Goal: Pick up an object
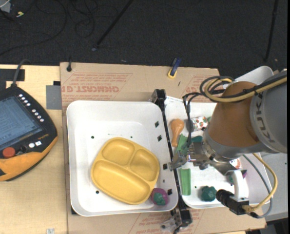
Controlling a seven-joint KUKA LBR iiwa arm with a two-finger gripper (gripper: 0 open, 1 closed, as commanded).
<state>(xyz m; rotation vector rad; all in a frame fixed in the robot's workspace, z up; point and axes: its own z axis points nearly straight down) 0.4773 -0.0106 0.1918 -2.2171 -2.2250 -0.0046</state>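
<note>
From the camera view, the arm [242, 123] reaches in from the right and hangs low over the right bin [196, 201], its orange band covering much of that bin's middle. The end effector [191, 155] sits over the bin's left half, close to the divider between the two bins; whether it is parted or closed I cannot tell, since the wrist hides it. Just below it a green block [185, 180] lies upright along the left wall, with a dark green round object [208, 193] near the front edge to its right. An orange carrot-like piece [176, 128] lies toward the back, just beside the divider. In the left bin [86, 116] a yellow divided plate [125, 169] fills the centre and front, leaving open floor along the back and left walls. A small purple and green ball [159, 196] rests in the front right corner, touching the plate's rim. On the table [32, 199] to the left sits a control pendant [15, 128], well apart from the bins
</note>
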